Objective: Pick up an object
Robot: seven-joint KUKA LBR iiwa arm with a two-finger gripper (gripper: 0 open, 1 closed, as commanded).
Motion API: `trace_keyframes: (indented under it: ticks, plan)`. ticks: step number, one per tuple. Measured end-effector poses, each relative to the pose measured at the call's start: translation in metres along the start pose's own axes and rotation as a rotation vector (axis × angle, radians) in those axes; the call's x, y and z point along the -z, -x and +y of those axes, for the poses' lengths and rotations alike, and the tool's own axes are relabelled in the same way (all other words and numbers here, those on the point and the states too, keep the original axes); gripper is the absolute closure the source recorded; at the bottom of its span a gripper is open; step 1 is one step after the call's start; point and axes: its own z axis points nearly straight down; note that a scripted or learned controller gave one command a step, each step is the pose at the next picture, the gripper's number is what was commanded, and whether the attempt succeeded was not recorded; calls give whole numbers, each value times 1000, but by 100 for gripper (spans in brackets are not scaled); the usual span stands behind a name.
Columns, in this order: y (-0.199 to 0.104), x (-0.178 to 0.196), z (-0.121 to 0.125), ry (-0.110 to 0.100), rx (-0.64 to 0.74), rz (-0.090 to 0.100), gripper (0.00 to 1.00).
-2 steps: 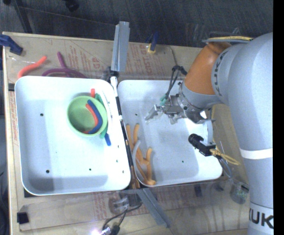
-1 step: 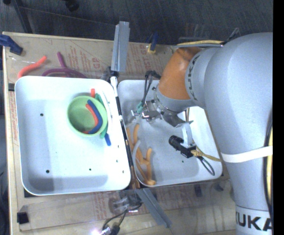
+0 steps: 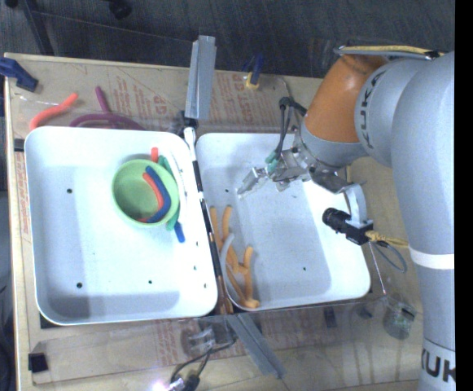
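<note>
My gripper [image 3: 256, 179] hangs over the upper middle of the right bin [image 3: 346, 279], its fingers pointing left and down with a small gap between them and nothing in it. Several orange pieces [image 3: 238, 261] lie along the right bin's left wall, below and to the left of the gripper. In the left bin [image 3: 73, 292] a green bowl [image 3: 135, 194] holds red and blue curved pieces [image 3: 161, 187].
A grey divider bar [image 3: 199, 78] stands between the bins at the back. Red and purple tools [image 3: 98, 108] lie on the bench behind the left bin. A black knob [image 3: 339, 222] juts from the arm over the right bin's right side.
</note>
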Motion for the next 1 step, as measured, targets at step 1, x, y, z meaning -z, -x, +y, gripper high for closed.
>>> trace_keyframes:
  ticks: [1]
  plan:
    - [-40,-68,-1,5,60,-16,0]
